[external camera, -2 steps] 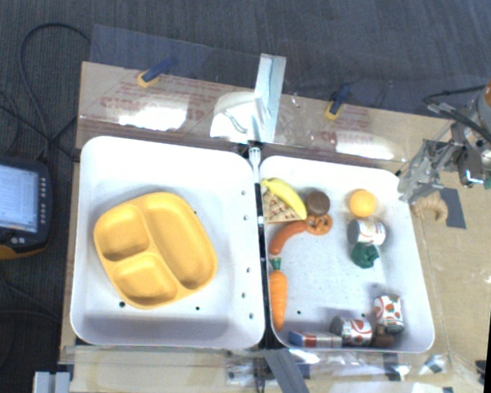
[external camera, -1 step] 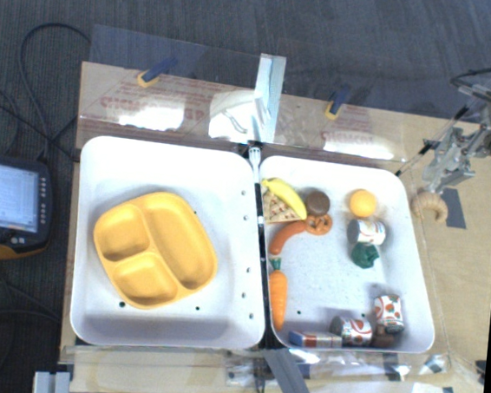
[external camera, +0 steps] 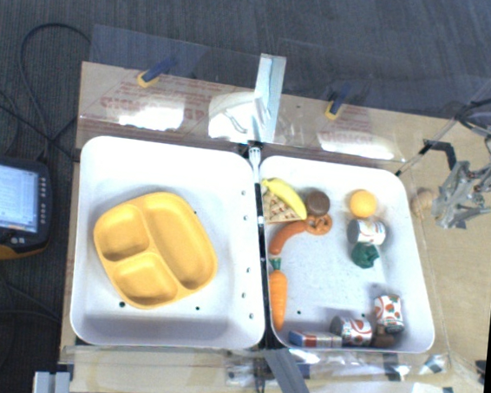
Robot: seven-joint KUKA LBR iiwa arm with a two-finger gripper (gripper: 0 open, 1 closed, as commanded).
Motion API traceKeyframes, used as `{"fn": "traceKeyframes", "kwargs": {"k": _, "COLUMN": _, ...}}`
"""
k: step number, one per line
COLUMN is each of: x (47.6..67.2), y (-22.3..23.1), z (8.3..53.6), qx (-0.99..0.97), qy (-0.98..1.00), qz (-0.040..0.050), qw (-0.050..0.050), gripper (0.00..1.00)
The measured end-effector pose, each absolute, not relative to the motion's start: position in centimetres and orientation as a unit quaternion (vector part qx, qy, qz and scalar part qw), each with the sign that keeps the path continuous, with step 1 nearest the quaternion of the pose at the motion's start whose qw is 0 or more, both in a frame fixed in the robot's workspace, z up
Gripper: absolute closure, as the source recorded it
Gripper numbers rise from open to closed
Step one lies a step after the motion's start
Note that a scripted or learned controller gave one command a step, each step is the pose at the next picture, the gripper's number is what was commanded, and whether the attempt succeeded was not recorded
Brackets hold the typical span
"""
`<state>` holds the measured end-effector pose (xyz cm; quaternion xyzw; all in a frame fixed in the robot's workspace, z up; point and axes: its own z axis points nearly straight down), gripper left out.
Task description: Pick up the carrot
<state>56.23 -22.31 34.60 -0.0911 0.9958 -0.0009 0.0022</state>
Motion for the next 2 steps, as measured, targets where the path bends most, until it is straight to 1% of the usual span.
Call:
{"fn": "traceKeyframes", "kwargs": {"k": 1, "x": 51.2, "y": -22.3, "z": 32.1, "qx": -0.169, "qy": 0.986, "qz": -0.0003, "qw": 0.001, "gripper": 1.0}}
{"fn": "traceKeyframes", "kwargs": {"k": 2, "x": 50.0, "y": -20.6, "z": 30.6, "qx": -0.256, "qy": 0.967, "qz": 0.0002, "qw": 0.001, "gripper": 1.0}}
